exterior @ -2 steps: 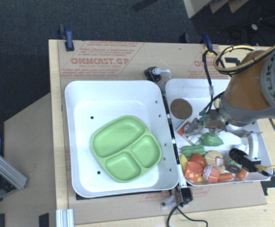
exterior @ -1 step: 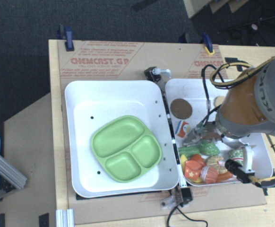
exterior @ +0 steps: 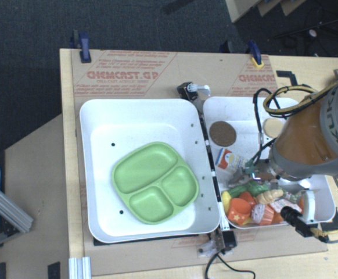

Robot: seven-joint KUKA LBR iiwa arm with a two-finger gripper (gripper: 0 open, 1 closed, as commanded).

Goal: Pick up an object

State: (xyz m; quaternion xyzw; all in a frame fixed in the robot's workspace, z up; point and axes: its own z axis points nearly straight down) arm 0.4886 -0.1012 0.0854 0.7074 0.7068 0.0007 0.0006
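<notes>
The arm reaches in from the right and hangs low over the right bin. Its gripper is down among a heap of toy food in that bin's near half. The heap holds an orange pepper-like piece, a green piece, a beige piece and a red-orange piece. The arm's wrist hides whatever lies right under it. Farther back in the same bin lie a brown round disc and a small white and red packet.
The left bin holds a green divided plate with three compartments. Cables loop over the arm at the right bin's far right corner. Blue clamps hold the cardboard-covered bench top at the back.
</notes>
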